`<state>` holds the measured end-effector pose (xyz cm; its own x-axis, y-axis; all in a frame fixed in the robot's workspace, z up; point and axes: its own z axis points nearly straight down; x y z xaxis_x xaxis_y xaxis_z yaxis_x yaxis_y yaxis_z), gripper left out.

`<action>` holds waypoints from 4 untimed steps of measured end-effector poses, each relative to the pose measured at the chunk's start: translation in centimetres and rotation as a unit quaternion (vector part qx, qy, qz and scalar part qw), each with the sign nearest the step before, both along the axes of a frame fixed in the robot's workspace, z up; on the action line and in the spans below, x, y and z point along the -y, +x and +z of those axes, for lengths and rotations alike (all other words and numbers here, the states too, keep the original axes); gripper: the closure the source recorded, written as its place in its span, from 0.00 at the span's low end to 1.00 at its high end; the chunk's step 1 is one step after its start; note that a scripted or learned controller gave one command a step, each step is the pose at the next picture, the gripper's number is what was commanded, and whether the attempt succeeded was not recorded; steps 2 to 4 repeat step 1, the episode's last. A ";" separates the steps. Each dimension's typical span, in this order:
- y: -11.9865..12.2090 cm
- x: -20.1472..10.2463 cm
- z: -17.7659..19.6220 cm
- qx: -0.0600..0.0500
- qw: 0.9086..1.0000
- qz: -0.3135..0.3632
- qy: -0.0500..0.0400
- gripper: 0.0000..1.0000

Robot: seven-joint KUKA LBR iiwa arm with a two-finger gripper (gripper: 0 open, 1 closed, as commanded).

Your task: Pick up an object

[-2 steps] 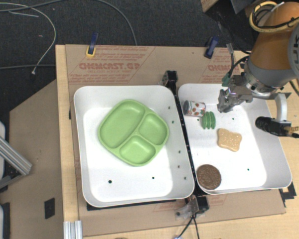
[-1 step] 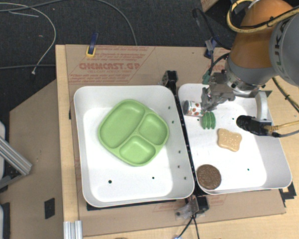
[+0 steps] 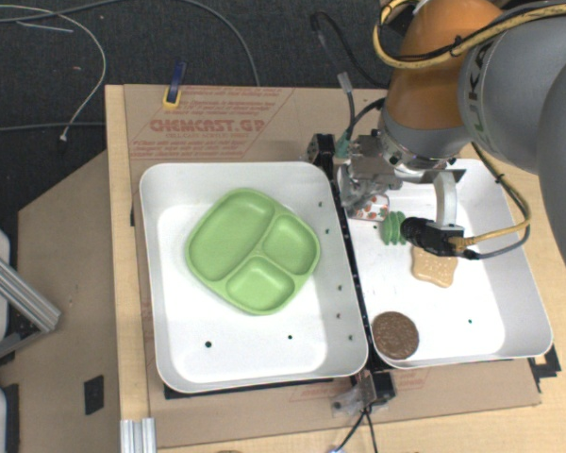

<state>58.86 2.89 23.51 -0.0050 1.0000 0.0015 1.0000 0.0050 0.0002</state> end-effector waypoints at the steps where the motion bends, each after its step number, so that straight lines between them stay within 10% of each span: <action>1: 0.0 -5.4 -1.2 -0.002 1.000 0.000 0.000 1.00; 4: 0.0 -5.4 -1.2 -0.002 1.000 0.000 0.000 1.00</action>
